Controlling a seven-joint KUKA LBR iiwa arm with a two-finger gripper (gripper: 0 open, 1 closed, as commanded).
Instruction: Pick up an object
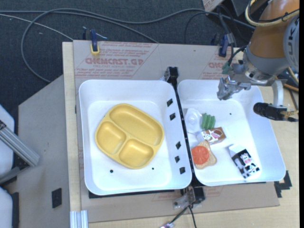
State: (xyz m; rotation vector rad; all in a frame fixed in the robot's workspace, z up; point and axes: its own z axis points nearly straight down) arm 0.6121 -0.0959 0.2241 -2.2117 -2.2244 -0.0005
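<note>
The red-topped toy (203, 156) lies with other small items in the right bin (266, 141), while the gripper (227, 90) hovers above the bin's far end, grasping nothing visible.

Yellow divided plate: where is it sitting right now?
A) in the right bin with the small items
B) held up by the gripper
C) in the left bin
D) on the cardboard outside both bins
C: the yellow divided plate lies flat on the floor of the left bin, while the gripper is over the right bin, well apart from it.
</note>
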